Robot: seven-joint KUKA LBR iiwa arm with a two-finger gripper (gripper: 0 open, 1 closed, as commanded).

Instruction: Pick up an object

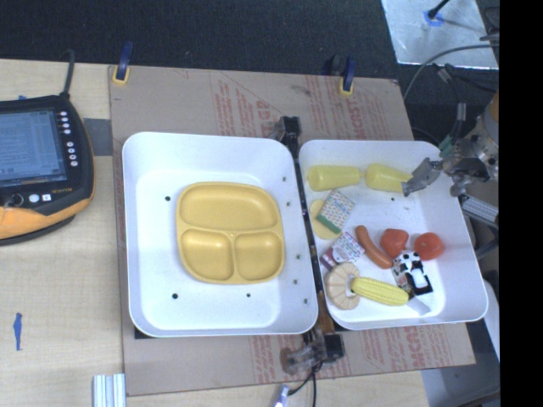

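The right bin (462, 227) holds several toy foods. Two yellow pieces (335, 176) (386, 177) lie at the back. Further forward are a patterned packet (335, 210), a sausage (373, 246), two red tomatoes (394, 241) (428, 245), a black-and-white cow (413, 274), a corn cob (379, 291) and a round cracker (342, 282). My gripper (439, 183) hovers over the bin's back right corner, just right of the second yellow piece. It is open, with nothing between its fingers.
The left bin (144, 227) holds a yellow divided plate (231, 231). A teach pendant (38, 164) lies on the bench at far left. Clamps (123, 62) (346, 73) hold the cardboard sheet at the back. A latch (290, 128) sits between the bins.
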